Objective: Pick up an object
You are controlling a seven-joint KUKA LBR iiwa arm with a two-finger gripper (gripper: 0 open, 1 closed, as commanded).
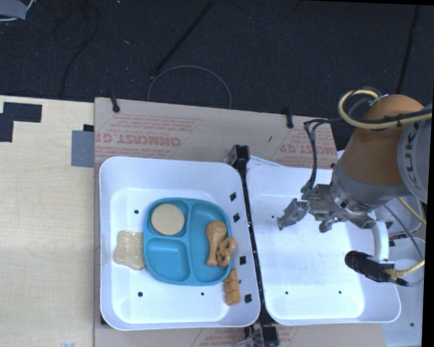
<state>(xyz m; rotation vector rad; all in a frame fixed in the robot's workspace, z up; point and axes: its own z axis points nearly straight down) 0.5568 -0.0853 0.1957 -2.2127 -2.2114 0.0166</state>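
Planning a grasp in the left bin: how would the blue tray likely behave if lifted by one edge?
The blue tray looks like stiff moulded plastic, so it probably would not flop. It carries a round disc and a tan twisted piece in separate compartments; tilting would likely slide them. Its smooth rim may be slippery for the end effector.

Left bin [121, 193]: crowded; blue tray [170, 262] takes the middle, with food pieces on it and at both its sides.
Right bin [319, 298]: white floor open in front.
Divider [247, 229]: black clips along the shared rim.
Gripper [310, 216]: hangs over the right bin's upper part.
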